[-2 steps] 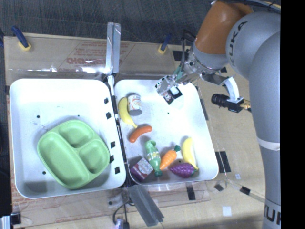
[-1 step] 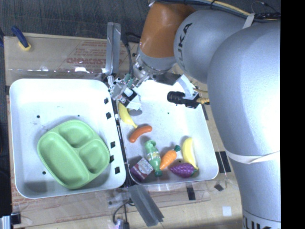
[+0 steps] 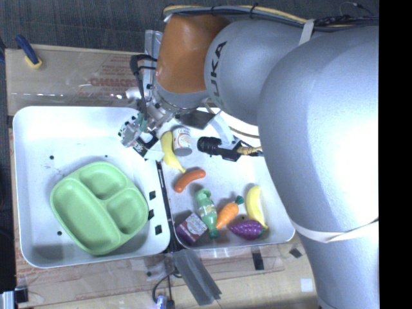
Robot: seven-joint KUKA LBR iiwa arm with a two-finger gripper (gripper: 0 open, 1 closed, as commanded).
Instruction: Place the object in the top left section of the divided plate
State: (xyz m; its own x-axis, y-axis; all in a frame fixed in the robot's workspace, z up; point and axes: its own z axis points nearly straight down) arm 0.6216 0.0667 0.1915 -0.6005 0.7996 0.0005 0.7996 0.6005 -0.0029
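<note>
The green divided plate (image 3: 100, 205) lies in the left bin (image 3: 38, 140), towards its front, with nothing in its three sections. My gripper (image 3: 134, 134) hangs over the far right corner of the left bin, close to the wall between the bins and well behind the plate. Its tip is small and cluttered in this view, and I cannot make out anything held there. The large grey arm covers the right side of the scene.
The right bin (image 3: 283, 237) holds a yellow banana (image 3: 168, 152), a small can (image 3: 183, 140), an orange sausage (image 3: 189, 179), a green bottle (image 3: 206, 212), a carrot (image 3: 226, 215), a second banana (image 3: 255, 205), purple grapes (image 3: 246, 229) and a dark red box (image 3: 190, 228).
</note>
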